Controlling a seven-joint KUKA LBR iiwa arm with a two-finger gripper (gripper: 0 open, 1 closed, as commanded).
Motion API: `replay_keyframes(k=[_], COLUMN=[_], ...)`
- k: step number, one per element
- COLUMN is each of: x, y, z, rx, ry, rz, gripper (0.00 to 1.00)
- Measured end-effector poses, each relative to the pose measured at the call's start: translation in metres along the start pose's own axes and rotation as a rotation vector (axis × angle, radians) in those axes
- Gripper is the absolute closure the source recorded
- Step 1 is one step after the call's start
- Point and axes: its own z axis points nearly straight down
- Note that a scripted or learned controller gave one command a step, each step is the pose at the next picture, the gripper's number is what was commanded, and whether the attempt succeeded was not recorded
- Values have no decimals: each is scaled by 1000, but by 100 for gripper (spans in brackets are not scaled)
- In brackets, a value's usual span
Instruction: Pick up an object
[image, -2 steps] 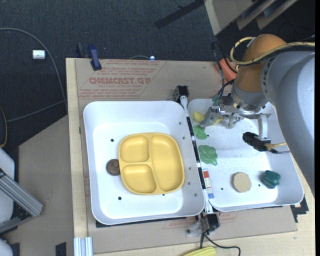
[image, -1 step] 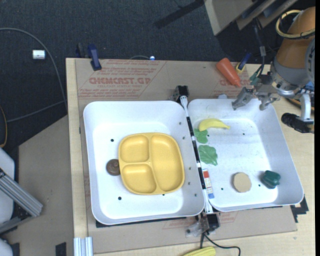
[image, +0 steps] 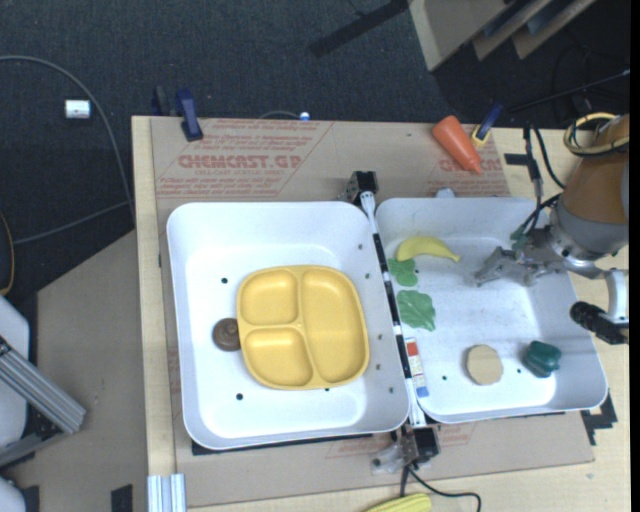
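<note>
Camera view: left bin (image: 195, 300) holds yellow divided plate (image: 302, 327), brown disc (image: 227, 334) beside it. Right bin (image: 590, 385) holds banana (image: 428, 248), two green pieces (image: 415, 308), tan disc (image: 485, 364), teal block (image: 542, 357). End effector (image: 498, 266) spread, holding nothing, low over right bin floor right of banana.

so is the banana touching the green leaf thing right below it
Cannot tell. In the camera view the banana lies just above the upper green leaf, their edges meeting or nearly meeting near the right bin's left wall; no clear gap or contact shows.
</note>
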Motion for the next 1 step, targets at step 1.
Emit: replay_keyframes(k=[1], x=[15], y=[-123], z=[0], rx=[-1], ry=[-8], rz=[5], gripper=[0])
